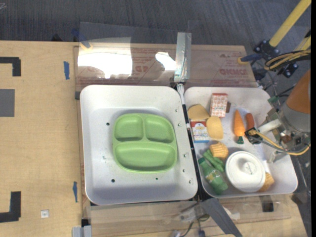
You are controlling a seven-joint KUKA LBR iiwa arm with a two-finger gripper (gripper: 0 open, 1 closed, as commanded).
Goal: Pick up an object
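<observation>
The right white bin (289,177) holds several small play-food items. Among them are an orange carrot (239,124), a short red piece (250,119), a red-patterned box (218,104), a tan bread piece (197,112), a small red-and-white carton (199,131), a yellow block (215,128) and a white round bowl (245,171). My gripper (282,135) hangs over the bin's right side, just right of the carrot, below the grey wrist with its orange band (301,97). Nothing shows held in it.
A green divided plate (145,142) lies in the left bin (96,102). Green pieces (212,171) and a ridged yellow piece (218,150) sit by the bowl, and a tan piece (267,181) is at its right. Yellow cables (276,142) trail near the wrist.
</observation>
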